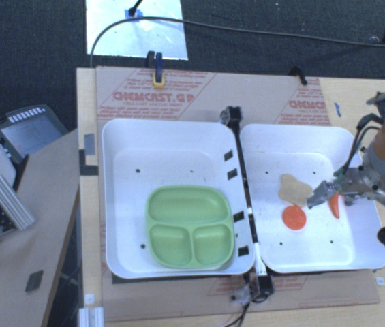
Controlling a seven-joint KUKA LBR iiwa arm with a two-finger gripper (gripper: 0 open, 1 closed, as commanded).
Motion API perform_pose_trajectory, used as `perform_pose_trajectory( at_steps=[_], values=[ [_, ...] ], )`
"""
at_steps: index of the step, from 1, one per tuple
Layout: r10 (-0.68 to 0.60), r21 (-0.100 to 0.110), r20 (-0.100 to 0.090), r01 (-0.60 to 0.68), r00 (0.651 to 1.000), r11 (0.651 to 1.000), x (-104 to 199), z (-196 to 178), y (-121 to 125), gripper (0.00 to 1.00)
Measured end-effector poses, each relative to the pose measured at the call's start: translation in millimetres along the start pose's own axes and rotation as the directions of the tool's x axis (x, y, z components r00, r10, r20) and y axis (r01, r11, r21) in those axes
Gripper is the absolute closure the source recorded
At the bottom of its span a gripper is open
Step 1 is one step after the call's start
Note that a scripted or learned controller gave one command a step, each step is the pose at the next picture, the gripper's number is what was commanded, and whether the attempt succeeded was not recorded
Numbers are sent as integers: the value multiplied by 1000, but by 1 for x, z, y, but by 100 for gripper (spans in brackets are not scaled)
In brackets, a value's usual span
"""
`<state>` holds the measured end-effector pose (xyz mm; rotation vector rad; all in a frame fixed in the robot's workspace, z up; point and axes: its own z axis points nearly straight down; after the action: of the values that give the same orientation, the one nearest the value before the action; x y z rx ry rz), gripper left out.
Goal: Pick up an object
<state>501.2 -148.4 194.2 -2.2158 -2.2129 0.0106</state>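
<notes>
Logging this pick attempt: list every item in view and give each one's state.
Green tray: flat in left bin, upright.
Beige piece: lying in right bin.
Orange disc: flat on the bin floor.
Orange stick: lying beside the gripper.
Gripper: low over right bin, beside the beige piece.

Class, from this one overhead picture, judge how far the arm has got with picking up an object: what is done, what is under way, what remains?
Done: the gripper has reached into the right bin, low beside the beige piece, the orange disc and the orange-red strip. Under way: an approach, though its target is unclear. Left: grasping and lifting; every item lies on the bin floor. The green divided plate sits in the left bin.
</notes>
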Motion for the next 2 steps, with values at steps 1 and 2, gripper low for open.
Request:
perform_pose_trajectory(
  at_steps=[1,2],
  values=[
    [-4,-13,3,4,1000,1000,0,-6,3,0],
    [-2,-10,1,2,1000,1000,3,36,1,0]
  ],
)
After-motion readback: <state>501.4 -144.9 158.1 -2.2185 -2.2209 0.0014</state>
